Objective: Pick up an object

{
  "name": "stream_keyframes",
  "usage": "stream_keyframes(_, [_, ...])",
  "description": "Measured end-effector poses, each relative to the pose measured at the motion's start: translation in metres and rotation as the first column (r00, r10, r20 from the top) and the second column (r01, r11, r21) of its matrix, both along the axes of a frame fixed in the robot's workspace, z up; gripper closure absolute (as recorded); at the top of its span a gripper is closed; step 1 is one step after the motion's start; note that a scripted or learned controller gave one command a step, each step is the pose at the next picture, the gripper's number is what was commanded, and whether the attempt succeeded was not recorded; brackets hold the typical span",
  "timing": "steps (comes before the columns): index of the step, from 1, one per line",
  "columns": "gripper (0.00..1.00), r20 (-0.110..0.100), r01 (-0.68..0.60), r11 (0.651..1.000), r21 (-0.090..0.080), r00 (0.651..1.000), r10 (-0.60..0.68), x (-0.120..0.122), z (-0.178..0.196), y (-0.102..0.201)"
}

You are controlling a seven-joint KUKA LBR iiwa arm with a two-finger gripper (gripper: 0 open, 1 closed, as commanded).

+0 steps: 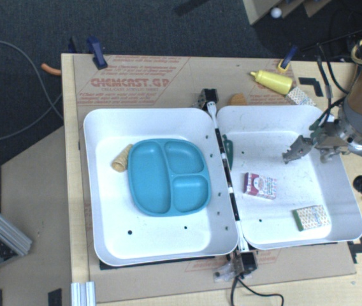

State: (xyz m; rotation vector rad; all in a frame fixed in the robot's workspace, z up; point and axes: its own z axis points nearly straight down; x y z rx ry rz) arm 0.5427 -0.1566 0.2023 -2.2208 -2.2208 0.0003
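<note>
The gripper (pixel 299 150) was seen over the right bin (pixel 276 123), near its far right edge, fingers spread, nothing pinched. Plenty of bare floor was left around it. A red-and-white packet (pixel 259 186) and a patterned packet (pixel 311 217) were parked nearer the front.

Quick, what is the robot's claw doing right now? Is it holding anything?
Gripper: over the right bin, with nothing between its fingers; open or shut cannot be told.
</note>
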Motion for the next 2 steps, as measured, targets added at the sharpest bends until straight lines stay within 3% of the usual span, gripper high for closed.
stream_keyframes(1, [0.00, -0.003, -0.001, 1.000, 0.001, 1.000, 0.001, 0.023, -0.114, 0.056])
stream_keyframes(2, [1.00, 0.001, 0.000, 1.000, 0.000, 1.000, 0.000, 0.024, -0.104, 0.055])
